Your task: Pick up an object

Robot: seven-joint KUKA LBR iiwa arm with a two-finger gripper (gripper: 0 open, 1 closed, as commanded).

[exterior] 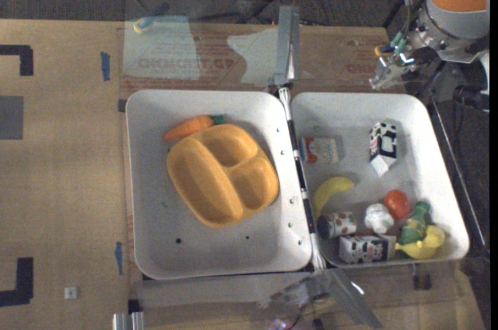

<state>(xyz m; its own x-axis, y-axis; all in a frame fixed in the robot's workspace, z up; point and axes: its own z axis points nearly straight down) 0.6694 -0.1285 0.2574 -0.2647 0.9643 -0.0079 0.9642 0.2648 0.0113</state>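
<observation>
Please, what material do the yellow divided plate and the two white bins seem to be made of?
The divided plate looks like moulded plastic: one even yellow-orange colour, rounded ridges between its compartments, a soft sheen. The left bin and the right bin look like thin white plastic too, with smooth rounded corners and a matt surface, though painted metal cannot be excluded.

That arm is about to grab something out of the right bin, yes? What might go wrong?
The gripper hangs above the back rim of the right bin, so it has far to go yet.

1. The front corner is crowded: the tomato, white lump and small cow-print carton sit close together, so the fingers may nudge neighbours or close on two things.

2. The banana lies by the dividing wall, leaving little room beside it.
</observation>
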